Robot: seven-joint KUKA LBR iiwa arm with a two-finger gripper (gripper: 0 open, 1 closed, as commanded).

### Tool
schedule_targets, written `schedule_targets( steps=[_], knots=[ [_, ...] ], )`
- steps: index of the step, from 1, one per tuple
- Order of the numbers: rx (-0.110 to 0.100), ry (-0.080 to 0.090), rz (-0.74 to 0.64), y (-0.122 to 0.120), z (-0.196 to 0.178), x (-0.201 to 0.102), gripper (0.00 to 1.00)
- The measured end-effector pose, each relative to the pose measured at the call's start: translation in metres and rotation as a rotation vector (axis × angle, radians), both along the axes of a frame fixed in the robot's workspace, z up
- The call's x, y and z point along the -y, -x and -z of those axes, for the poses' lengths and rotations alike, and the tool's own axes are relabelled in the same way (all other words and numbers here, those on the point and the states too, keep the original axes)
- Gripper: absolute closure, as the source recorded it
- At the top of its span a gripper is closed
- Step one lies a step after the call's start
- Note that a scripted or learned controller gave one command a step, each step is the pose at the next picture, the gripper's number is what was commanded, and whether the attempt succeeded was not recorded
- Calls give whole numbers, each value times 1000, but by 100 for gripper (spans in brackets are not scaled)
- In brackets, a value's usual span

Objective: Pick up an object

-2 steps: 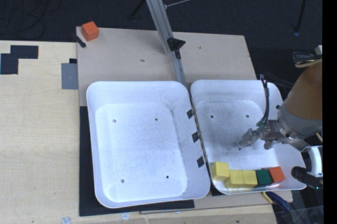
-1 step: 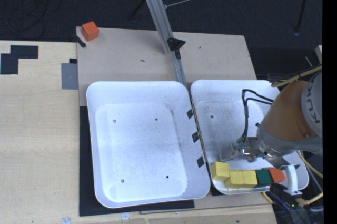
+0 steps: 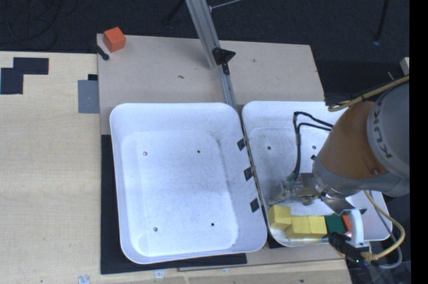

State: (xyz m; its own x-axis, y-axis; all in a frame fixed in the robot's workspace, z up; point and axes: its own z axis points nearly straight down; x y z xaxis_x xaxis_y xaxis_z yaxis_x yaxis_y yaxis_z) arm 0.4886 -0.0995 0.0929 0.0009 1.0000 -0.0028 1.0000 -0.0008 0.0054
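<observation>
Yellow blocks [image 3: 299, 223] sit bunched in the near corner of the right-hand bin [image 3: 267, 125], with a green piece [image 3: 336, 223] and a sliver of orange-red [image 3: 347, 221] just beside them on the right. Down comes the grey arm [image 3: 391, 135] from the right, orange band [image 3: 348, 139] showing above the wrist, and its end effector [image 3: 292, 190] hangs low in that same bin, right above the yellow cluster (whether the tips are spread or pressed together cannot be told from this angle). Nothing is visibly caught between them. A black cable [image 3: 302, 125] loops across the bin floor behind the wrist. Over on the left, the larger white bin [image 3: 120, 122] lies alongside, its rim touching the right one's. Up on the far corner of the desk [image 3: 160, 72], a small orange cube [image 3: 114, 39] rests well apart from both bins, and a slanted metal rail [image 3: 199, 15] runs down toward the seam between them.
</observation>
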Motion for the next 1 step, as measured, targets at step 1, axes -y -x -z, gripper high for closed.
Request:
schedule_targets(
  steps=[1],
  knots=[
    [1, -3, -4, 0, -102, -87, 0]
  ],
)
